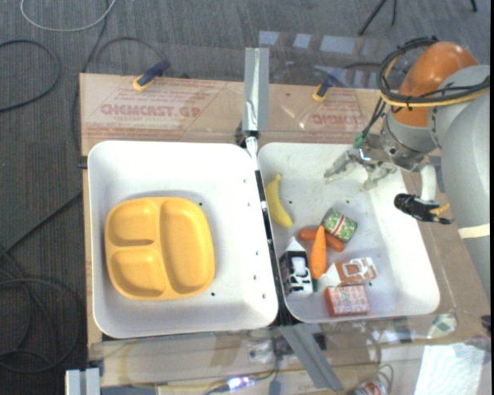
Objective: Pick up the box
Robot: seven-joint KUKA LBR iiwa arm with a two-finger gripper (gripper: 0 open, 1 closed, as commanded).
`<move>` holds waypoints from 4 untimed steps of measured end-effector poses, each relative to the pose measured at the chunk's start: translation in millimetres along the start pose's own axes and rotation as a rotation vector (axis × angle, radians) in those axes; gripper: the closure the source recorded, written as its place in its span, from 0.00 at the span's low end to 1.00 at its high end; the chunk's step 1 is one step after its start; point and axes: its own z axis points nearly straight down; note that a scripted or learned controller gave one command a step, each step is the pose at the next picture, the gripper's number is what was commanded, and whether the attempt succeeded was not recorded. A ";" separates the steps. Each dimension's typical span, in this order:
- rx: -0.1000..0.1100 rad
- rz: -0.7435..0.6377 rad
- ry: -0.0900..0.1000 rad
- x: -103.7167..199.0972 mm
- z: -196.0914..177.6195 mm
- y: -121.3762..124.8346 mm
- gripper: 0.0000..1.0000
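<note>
Box: I saw it lying low in the right bin, lower right of the frame.
Gripper: I saw its fingers spread, holding nothing, above the bin's upper part.

the brown surface has red letters on it. two white bins sit on it side by side, the left bin and the right bin, edges touching.
</note>
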 end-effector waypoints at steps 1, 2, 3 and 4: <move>-0.022 0.156 -0.012 5.3 1.2 -57.0 0.00; -0.016 0.274 -0.003 5.0 1.1 -15.4 0.00; -0.014 0.491 -0.020 7.7 -108.7 -29.0 0.00; -0.016 0.733 -0.019 5.6 -165.7 -6.4 0.00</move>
